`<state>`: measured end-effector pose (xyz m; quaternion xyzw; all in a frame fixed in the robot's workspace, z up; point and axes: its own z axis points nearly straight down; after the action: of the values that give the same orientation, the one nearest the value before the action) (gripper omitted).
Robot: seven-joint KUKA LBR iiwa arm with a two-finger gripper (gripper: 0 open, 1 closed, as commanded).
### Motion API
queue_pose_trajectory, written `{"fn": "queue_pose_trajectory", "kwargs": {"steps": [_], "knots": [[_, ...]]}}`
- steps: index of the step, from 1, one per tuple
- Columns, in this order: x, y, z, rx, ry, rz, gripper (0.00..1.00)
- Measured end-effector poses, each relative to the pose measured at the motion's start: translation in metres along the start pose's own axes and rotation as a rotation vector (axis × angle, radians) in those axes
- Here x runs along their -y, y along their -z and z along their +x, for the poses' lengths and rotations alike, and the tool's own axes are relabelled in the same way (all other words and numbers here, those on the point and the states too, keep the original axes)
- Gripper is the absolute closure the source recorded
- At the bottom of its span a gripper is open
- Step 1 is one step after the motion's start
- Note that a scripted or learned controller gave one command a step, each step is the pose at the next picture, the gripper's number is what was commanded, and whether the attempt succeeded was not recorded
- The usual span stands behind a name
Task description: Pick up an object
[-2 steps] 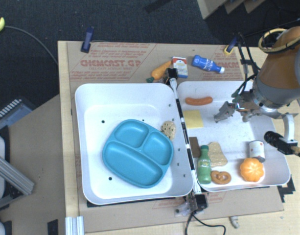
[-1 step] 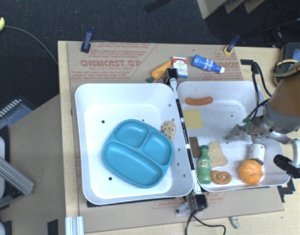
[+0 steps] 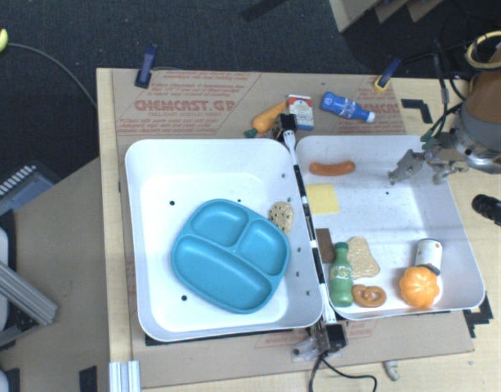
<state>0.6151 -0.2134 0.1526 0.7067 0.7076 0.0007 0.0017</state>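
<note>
A: Currently, where is the gripper [image 3: 420, 167]?

B: Over the upper right part of the right bin [image 3: 454, 211], fingers spread apart, nothing between them.

A: Nearest objects?

B: Sausage [image 3: 333, 167] to its left, lying flat, well apart from it. Yellow cheese slice [image 3: 322, 198] below-left, near the divider between the bins.

A: Further off?

B: Along the bin's near edge, well below the gripper: orange [image 3: 418, 287] with a small white can [image 3: 429, 252] touching it just above; pretzel [image 3: 369, 296]; cracker [image 3: 363, 256]; green bottle [image 3: 341, 274].

A: Anything obstructing?

B: The patch of bin floor directly beneath the gripper is bare.

A: Left bin [image 3: 152, 219]?

B: Far left of the gripper. Blue divided plate [image 3: 230, 254], and a cookie [image 3: 281, 214] by its upper right edge.

A: Outside the bins?

B: Up-left of the gripper, on the cardboard: blue bottle [image 3: 346, 107], small carton [image 3: 300, 111], carrot [image 3: 269, 118].
</note>
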Motion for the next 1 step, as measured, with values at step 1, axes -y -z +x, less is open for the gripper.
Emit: {"fn": "queue_pose_trajectory", "kwargs": {"steps": [1], "knots": [[-0.0524, 0.0017, 0.0757, -0.002, 0.002, 0.0, 0.0]]}}
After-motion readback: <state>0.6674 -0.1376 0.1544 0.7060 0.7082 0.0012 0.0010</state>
